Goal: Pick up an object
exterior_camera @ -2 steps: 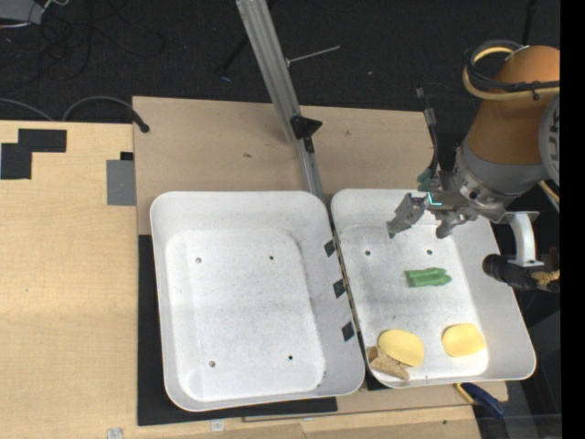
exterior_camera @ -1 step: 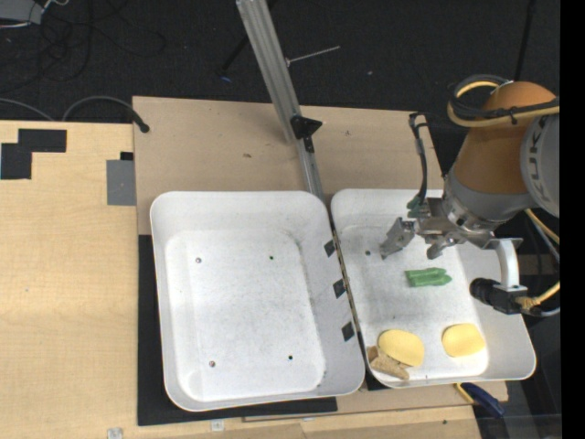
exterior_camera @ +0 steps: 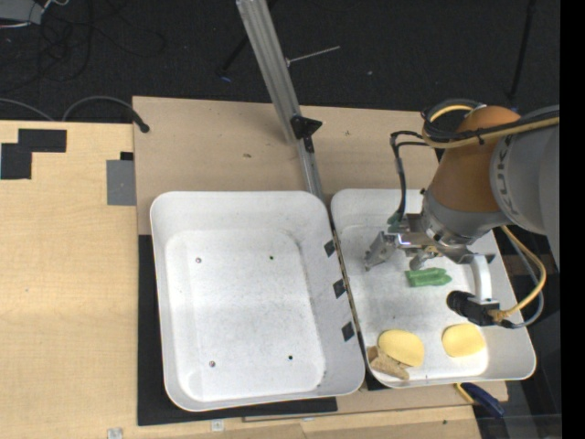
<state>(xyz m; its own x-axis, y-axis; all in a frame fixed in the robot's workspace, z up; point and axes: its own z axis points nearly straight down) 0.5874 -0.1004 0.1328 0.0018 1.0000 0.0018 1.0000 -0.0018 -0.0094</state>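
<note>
below us, the right bin [exterior_camera: 366,210] holds a green object [exterior_camera: 427,277], two yellow pieces [exterior_camera: 401,346] and a tan scrap [exterior_camera: 391,366]; the gripper [exterior_camera: 395,247] hangs jaws apart, gripping nothing

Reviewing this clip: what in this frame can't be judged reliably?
- Gripper, camera view: the finger state is too small and cluttered to tell.
- Green elongated plastic object: the arm's wrist covers its upper edge, so contact is unclear.
- Small tan crumpled piece beside the pale yellow rounded object: too small to identify.
- Second yellow rounded object: blurred, material unclear.
</note>
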